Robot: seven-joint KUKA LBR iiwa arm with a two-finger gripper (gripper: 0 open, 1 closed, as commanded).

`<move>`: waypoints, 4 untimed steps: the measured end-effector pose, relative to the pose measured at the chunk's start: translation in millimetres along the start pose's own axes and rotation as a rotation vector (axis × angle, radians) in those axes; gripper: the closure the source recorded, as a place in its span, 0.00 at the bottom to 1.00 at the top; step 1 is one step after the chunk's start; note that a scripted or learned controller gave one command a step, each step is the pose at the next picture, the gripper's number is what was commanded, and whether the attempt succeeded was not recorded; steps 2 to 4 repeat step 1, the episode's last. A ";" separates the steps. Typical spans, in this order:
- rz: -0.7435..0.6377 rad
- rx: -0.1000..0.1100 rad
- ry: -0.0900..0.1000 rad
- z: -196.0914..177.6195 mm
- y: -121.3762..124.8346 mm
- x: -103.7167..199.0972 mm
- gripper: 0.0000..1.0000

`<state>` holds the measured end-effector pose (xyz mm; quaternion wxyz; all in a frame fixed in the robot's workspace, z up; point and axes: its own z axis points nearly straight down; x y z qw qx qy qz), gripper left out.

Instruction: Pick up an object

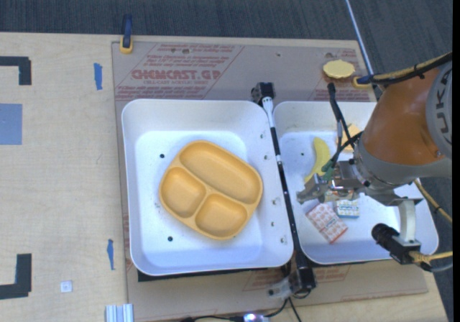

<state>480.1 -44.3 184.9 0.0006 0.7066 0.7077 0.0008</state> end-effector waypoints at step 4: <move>0.001 -0.005 -0.001 -10.1 1.6 -0.4 1.00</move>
